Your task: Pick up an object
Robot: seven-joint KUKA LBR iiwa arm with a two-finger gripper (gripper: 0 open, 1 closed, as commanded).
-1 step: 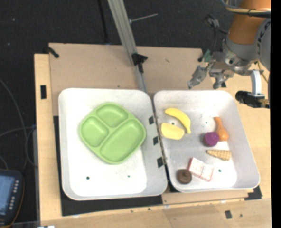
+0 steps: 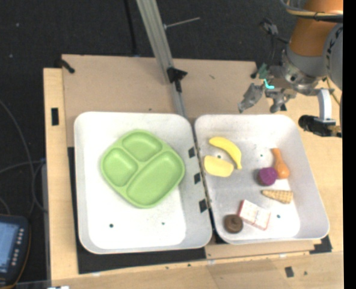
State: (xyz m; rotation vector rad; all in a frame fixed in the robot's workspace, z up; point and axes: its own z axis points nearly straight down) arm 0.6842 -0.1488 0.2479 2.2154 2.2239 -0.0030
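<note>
**Gripper above the right bin's far edge, nothing picked up**

In the left shallow white bin (image 2: 88,221) lies a light green plastic plate with three compartments (image 2: 143,168), flat and alone. The right shallow white bin (image 2: 307,212) holds the candidates. Nearest the divider are a curved yellow banana (image 2: 227,150) and, just below it and touching or nearly so, a pale yellow rounded piece (image 2: 217,166). Toward the near edge sit a dark brown round item (image 2: 233,223) beside a small white and red box (image 2: 254,214). Further right come a purple ball-shaped item (image 2: 267,176), an orange carrot-like piece (image 2: 279,162) touching it, and a tan waffle cone (image 2: 278,195).

The grey two-finger gripper (image 2: 263,99) hovers over the bin's far rim, fingers spread apart and empty, well apart from every object. Judging by this, the pick is barely begun: choosing, descending, closing and lifting all remain.
</note>
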